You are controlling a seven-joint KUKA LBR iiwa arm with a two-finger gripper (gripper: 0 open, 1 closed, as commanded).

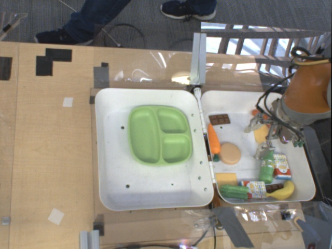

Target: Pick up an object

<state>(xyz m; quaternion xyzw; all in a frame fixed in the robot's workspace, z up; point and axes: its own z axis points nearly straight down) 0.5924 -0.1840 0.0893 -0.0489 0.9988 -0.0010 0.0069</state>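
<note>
We are looking down on a wooden surface (pixel 46 154) carrying two white bins. The left bin (pixel 111 191) is holding a green divided plate (pixel 160 135), which is lying flat near its middle. The right bin (pixel 236 105) is holding the loose objects: a brown chocolate bar (pixel 219 119) near its upper left, an orange carrot (pixel 213 139) lying along the left wall, a round tan cookie (pixel 231 153) just beside the carrot, a yellow block (pixel 226 178) below it, a green cucumber (pixel 234 192) along the near wall, a yellow banana (pixel 282 191) in the near right corner, a green bottle (pixel 267 167) and a red-and-white carton (pixel 281 166) beside it.

The arm is reaching in from the right, its orange band (pixel 310 90) hanging over the bin's far right side. The gripper (pixel 270 139) is sitting low over the right part of the bin, just above the green bottle, with a yellow piece (pixel 261 134) close by its metal parts. We cannot tell how far the fingers are parted, or whether anything is caught between them, since cables and the wrist are hiding them.

A person's legs and dark shoes (pixel 188 8) are standing on the carpet beyond the surface.
</note>
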